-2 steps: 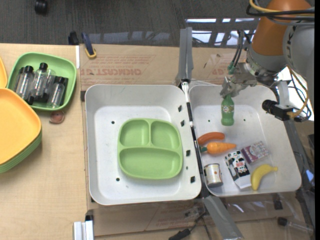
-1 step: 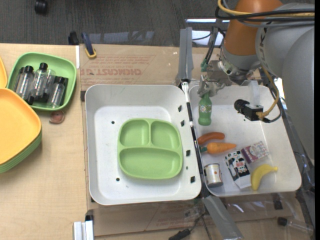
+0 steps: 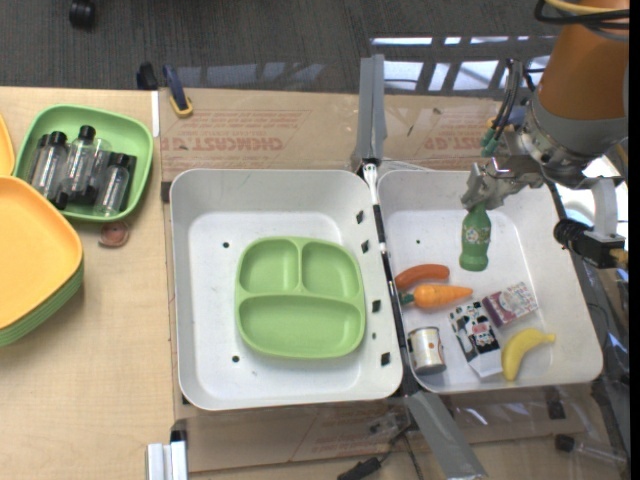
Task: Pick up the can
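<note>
The can (image 3: 427,349), small and silver, lies near the front left corner of the right bin (image 3: 565,376). My gripper (image 3: 481,201) hangs over the back middle of that bin, well behind the can and to its right. Its fingers are closed on the neck of a green bottle (image 3: 475,244), which hangs upright below them. Nothing touches the can.
Between the bottle and the can lie an orange carrot (image 3: 441,294) and a red pepper (image 3: 423,274). Two small boxes (image 3: 478,334) and a banana (image 3: 525,352) sit right of the can. The left bin (image 3: 195,268) holds a green divided plate (image 3: 300,298).
</note>
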Controlling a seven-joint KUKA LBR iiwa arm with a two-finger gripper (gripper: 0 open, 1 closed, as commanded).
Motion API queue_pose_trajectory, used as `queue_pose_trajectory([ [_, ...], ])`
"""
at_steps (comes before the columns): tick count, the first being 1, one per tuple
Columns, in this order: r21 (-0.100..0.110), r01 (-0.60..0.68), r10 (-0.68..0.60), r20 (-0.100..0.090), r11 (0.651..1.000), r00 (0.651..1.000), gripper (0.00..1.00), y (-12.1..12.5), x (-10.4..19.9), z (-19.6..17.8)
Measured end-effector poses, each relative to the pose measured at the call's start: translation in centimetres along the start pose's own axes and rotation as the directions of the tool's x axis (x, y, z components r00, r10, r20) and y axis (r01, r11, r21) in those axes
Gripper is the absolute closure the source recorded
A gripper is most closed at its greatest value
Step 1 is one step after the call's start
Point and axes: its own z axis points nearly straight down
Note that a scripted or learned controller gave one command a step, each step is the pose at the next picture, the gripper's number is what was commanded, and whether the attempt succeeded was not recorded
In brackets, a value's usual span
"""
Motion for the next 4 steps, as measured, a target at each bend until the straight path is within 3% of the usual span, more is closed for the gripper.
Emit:
queue_pose_trajectory([
  [1, 0.0, 0.002, -0.002, -0.001, 1.0, 1.0, 1.0, -6.9, 3.8, 8.8],
  [2, 0.0, 0.002, -0.002, -0.001, 1.0, 1.0, 0.0, -6.9, 3.8, 8.8],
  [3, 0.0, 0.045, -0.045, -0.001, 0.999, 0.999, 0.0, -5.9, -6.8, 10.7],
  [4, -0.007, 0.056, -0.056, 0.001, 0.998, 0.998, 0.0, -10.1, -10.8, 17.8],
])
